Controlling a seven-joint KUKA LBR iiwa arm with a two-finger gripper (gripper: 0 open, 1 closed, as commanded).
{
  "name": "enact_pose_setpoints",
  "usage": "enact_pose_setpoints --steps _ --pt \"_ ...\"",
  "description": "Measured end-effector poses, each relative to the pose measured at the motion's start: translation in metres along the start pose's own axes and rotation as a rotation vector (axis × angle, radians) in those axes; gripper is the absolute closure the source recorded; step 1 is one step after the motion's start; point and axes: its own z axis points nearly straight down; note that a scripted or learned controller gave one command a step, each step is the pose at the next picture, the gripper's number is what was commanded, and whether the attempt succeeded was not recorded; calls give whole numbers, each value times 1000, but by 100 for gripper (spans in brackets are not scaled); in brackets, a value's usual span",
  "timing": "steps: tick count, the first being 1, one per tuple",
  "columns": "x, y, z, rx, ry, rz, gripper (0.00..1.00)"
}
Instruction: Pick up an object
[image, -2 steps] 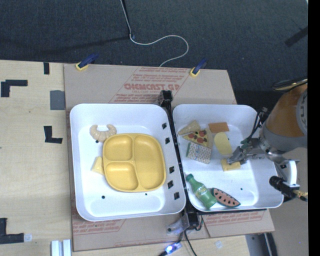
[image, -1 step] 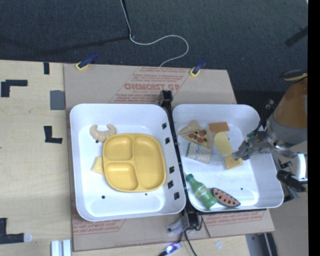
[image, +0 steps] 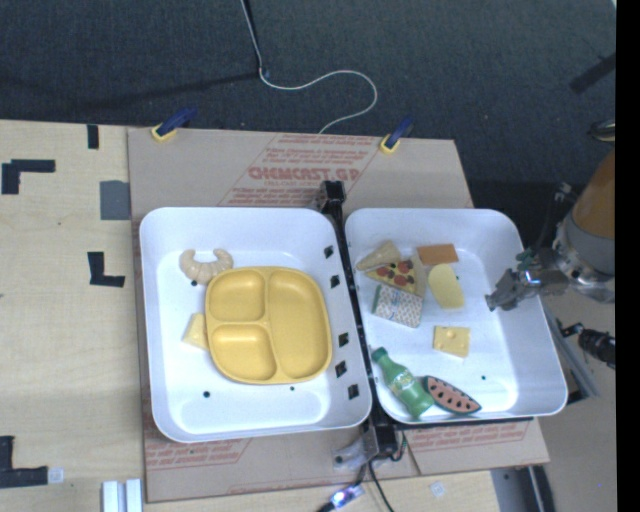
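Note:
The right bin holds a pizza slice, an orange block, a yellow lump, a patterned square pad, a cheese wedge, a green bottle and a watermelon slice. My gripper hangs at the bin's right rim, right of the yellow lump and apart from every object. Nothing shows between its fingers.
The left bin carries a yellow divided plate, a tan croissant-shaped piece and a yellow wedge tucked under the plate's left side. A cardboard sheet lies beneath both bins. A white cable loops behind.

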Motion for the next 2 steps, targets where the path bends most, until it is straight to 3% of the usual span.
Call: enact_pose_setpoints --steps 1,2 --pt "0 1 -35 0 0 -1 100" --pt "53 20 -44 3 3 -6 100"
